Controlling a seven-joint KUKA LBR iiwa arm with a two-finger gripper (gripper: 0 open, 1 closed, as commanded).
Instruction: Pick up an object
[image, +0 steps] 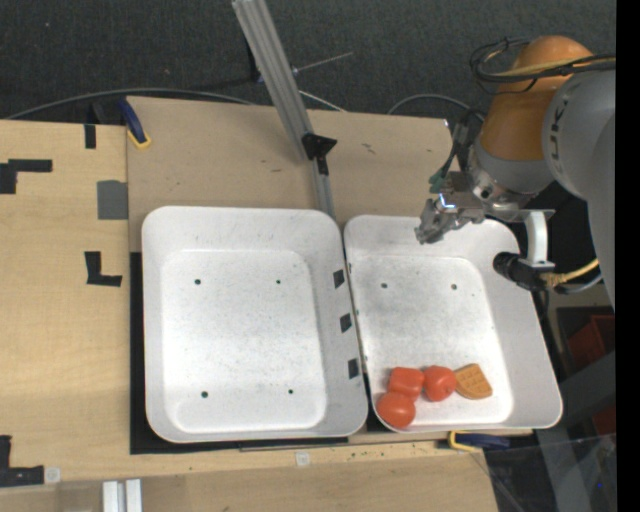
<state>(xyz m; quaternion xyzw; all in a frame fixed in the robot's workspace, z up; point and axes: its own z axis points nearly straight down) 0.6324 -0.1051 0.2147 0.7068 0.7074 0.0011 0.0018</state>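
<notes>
Two white bins side by side – the left bin (240, 320) and the right bin (430, 320). The arm (540, 100) hangs over the right bin's far edge, gripper (432, 228) carrying nothing. Three red pieces (412, 392) and an orange one (474, 381) are bunched in its near corner – well apart from the gripper.

The grey arm (585, 120) is seen reaching in from the right, its orange band (525, 105) bulging just above the wrist. Below and to the left of that band, the gripper (432, 228) is pointed downward and leftward. Cables are looped over the wrist housing, behind the jaws. Whether the jaws are parted cannot be made out.
</notes>
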